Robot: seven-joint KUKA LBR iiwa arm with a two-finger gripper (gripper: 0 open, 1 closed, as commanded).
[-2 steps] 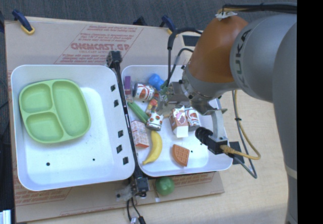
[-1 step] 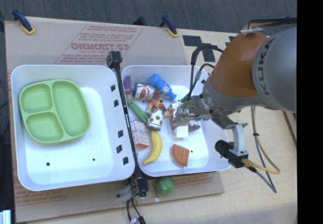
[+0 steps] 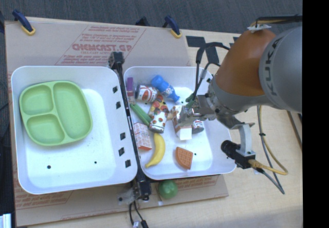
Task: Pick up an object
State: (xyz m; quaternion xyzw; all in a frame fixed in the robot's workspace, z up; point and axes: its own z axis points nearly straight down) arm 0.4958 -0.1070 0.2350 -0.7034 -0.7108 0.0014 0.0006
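Note:
The right bin (image 3: 218, 163) holds a heap of toy foods: a blue bottle (image 3: 164, 86), a red and white can (image 3: 146, 93), a green vegetable (image 3: 140, 113), a spotted can (image 3: 159, 119), a small carton (image 3: 142, 137), a banana (image 3: 157, 151) and an orange waffle piece (image 3: 184, 157). My gripper (image 3: 186, 119) is down inside this bin, right of the middle of the heap. It sits just above a white block (image 3: 183, 131). The arm's orange band and grey wrist hide the bin's right wall.
A green divided plate (image 3: 54, 112) lies in the left bin (image 3: 77, 170). A green ball (image 3: 167, 189) rests outside the bins at the front edge. Blue clamps (image 3: 172, 25) hold the cardboard at the back. Yellow and black cables (image 3: 267, 163) trail at the right.

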